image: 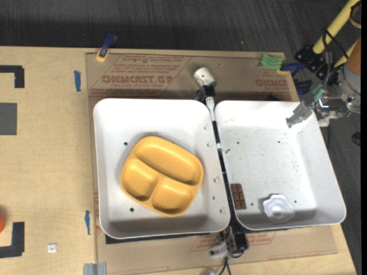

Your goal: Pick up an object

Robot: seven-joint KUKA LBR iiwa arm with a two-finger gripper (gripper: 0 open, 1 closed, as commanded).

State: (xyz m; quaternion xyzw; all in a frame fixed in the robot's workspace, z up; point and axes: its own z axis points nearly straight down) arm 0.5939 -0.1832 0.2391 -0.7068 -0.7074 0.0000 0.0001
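I saw the gripper (299, 114) at the right bin's (312, 153) far right corner, and I could not tell its state. The yellow divided plate (161, 175) lay in the left bin (109, 153); a white cap (276, 205) and brown chocolate piece (237, 195) lay in the right.

what the view leaves unclear

the arm (351, 67) is cut off by the right edge, just behind the gripper (301, 113), whose fingers blur together. far left of the gripper, a red object (2, 223) is clipped by the left edge. the small brown block (237, 195), below the gripper, is too small to identify.
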